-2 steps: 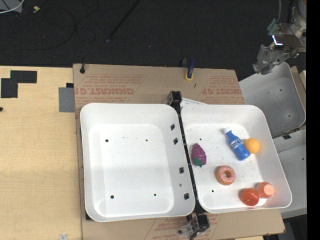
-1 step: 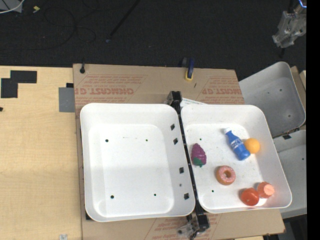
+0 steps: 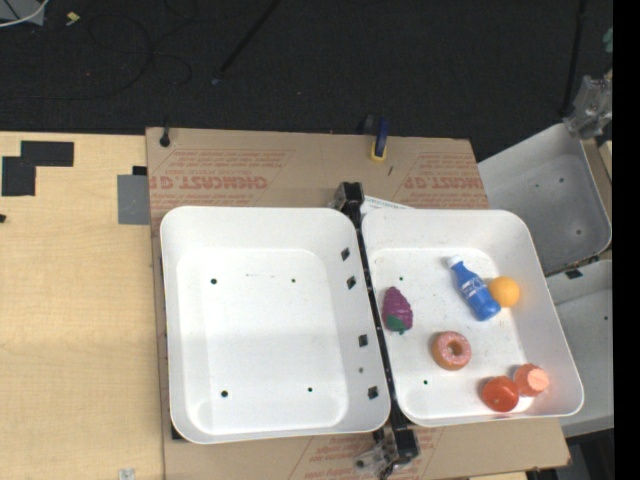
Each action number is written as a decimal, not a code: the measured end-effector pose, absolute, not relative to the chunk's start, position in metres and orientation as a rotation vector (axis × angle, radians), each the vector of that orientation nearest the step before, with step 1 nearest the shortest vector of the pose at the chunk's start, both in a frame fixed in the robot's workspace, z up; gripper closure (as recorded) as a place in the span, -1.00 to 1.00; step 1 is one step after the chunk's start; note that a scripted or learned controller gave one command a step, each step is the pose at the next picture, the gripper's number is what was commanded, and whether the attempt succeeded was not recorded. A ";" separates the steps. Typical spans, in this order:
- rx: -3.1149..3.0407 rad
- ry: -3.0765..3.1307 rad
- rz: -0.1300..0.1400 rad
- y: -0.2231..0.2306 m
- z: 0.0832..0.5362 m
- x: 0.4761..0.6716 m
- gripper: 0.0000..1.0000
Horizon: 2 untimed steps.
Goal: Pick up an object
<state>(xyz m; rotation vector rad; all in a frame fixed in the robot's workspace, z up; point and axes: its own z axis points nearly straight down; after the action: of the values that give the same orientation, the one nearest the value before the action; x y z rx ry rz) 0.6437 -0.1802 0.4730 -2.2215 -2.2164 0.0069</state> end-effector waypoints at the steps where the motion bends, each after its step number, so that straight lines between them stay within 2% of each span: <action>1: -2.222 -2.224 -0.001 -0.172 0.541 0.644 1.00; 2: -2.222 -2.220 0.004 -0.214 0.537 0.644 1.00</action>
<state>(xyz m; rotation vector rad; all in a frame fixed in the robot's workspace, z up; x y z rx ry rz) 0.6441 -0.2144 0.5372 -2.2218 -2.2204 0.0039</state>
